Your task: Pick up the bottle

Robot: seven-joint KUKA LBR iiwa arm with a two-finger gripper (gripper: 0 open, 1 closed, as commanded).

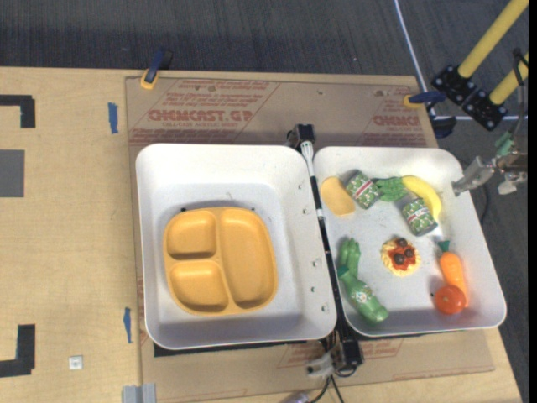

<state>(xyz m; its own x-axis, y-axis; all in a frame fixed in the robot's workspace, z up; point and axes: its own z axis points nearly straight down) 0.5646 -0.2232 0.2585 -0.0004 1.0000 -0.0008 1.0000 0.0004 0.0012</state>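
Camera view: gripper at right bin far edge, grip unclear; centre over green bottle near-left, across its width.

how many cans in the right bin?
2. One green-labelled can lies near the bin's top left beside the yellow slice; the other can lies right of centre, under the banana. None look hidden.

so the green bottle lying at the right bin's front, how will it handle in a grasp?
The green bottle lies on its side and looks rounded, so a nudge probably rolls it. Its surface looks glossy, likely slippery. It appears to be a small toy, probably light.
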